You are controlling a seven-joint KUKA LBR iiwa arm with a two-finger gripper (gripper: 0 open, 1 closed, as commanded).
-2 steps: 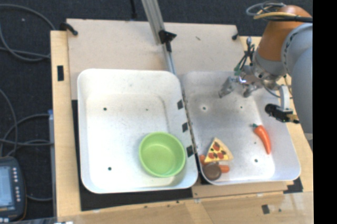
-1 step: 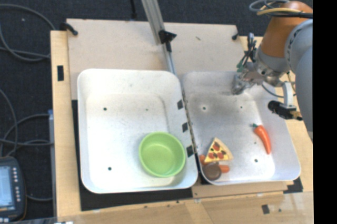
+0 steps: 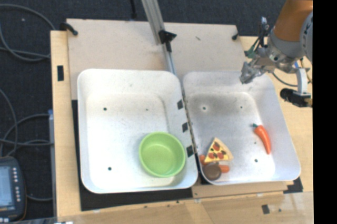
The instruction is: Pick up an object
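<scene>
White plastic bins, two, shallow, set side by side on a tan bench (image 3: 116,44), their inner walls touching along the middle.

Left bin (image 3: 105,96): holds one item, a lime-green bowl (image 3: 162,154), upright, in the near right corner, close to the dividing wall. Floor speckled with dark marks.

Right bin (image 3: 231,112): holds four small items. Floor likewise speckled, darker toward the middle.

Arm (image 3: 292,17): grey with orange band, reaching in from the right, above the far right corner of the right bin.

Gripper (image 3: 247,76): pointed down at the far right rim of the right bin, well apart from every object; whether its tips are spread or pressed together cannot be told at this size. Nothing visible between them.

Pizza slice (image 3: 217,151): toy, yellow wedge with red spots, near the front left of the right bin.

Carrot (image 3: 263,138): orange with green top, lying alone toward the right wall of the right bin.

Brown disc (image 3: 212,171): round, just in front of the pizza slice, touching it.

Small orange piece (image 3: 225,168): just beside the brown disc, on its right.
</scene>
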